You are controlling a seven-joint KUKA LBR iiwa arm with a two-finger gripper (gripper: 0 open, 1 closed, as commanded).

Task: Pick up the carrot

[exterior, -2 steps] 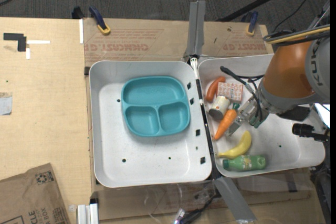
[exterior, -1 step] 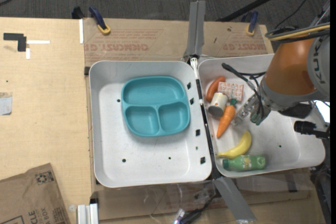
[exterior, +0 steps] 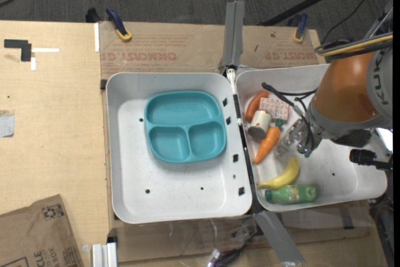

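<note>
The orange carrot [exterior: 267, 143] lies in the right bin [exterior: 350, 189], slanted, its thick end up near a small grey and white can [exterior: 259, 124]. My gripper [exterior: 296, 138] hangs just right of the carrot, at the end of the grey arm with the orange band [exterior: 345, 94]. I see nothing between its fingers, and the metal parts blur together.
A teal divided plate [exterior: 185, 125] rests in the left bin [exterior: 125, 153]. In the right bin there are also a red-orange item [exterior: 252, 105], a pink-white packet [exterior: 275, 107], a banana [exterior: 282, 176] and a green bottle [exterior: 291, 194]. Black cables cross above the gripper.
</note>
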